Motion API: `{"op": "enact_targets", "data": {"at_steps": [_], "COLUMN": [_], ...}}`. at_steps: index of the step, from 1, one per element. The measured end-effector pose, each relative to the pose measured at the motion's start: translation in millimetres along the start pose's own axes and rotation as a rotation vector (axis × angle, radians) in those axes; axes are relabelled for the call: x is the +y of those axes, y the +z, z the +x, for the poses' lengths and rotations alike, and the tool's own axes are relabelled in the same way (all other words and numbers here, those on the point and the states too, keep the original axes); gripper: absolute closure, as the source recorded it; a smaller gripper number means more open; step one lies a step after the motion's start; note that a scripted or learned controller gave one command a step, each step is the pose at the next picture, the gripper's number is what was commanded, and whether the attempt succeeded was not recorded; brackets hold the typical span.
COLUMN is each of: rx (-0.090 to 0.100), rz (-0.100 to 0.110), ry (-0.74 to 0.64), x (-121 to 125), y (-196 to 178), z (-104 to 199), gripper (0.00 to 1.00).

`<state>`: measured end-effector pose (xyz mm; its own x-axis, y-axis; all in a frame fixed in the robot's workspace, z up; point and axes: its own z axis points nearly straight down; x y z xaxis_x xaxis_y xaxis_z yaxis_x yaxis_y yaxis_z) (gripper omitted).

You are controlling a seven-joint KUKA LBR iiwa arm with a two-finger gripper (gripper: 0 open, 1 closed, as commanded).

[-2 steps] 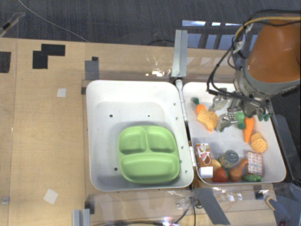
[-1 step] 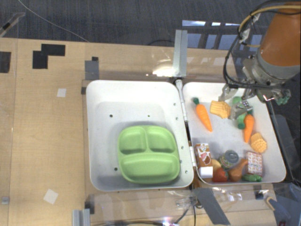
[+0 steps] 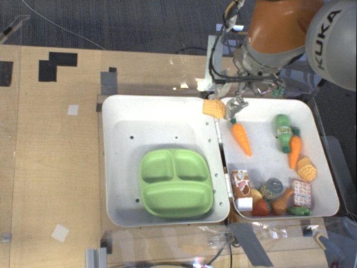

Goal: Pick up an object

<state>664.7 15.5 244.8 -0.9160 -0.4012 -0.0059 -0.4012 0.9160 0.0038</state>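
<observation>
Over the far left corner of the right bin (image 3: 262,158): claw (image 3: 236,106), hanging from the grey arm (image 3: 329,32) below the orange band. Cannot tell whether apart or together. Shows nothing clamped in it.

Just left of the claw, on the ridge between the two bins: yellow biscuit (image 3: 213,109), very near the claw tip; contact impossible to judge.

Just in front of the claw, towards the camera: carrot (image 3: 241,139), flat on the bin floor, thick end towards the claw and point away from it. Lies close under the tip, not gripped.

Off to the right of the claw, well apart from it: green bottle (image 3: 283,128), with a second carrot (image 3: 294,151) touching its near end, and a round biscuit (image 3: 305,169) just beyond that carrot's point.

Farther from the claw, packed along the near wall of the same bin: small carton (image 3: 241,183), tin (image 3: 273,187), printed box (image 3: 302,193) and a red piece (image 3: 260,207), all crowded together; smaller bits among them too small to tell.

Well to the left of the claw and nearer the camera: left bin (image 3: 139,127), carrying a green divided plate (image 3: 177,182). Sits side by side with the right bin on the pale wooden worktop (image 3: 56,149).
</observation>
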Motion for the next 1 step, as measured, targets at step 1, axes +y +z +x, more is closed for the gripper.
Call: {"op": "enact_targets", "data": {"at_steps": [1], "rx": [-0.018], "rz": [0.008], "ry": [0.006], "x": [-4.9], "y": [-18.4], "z": [-1.9], "gripper": [1.0]}}
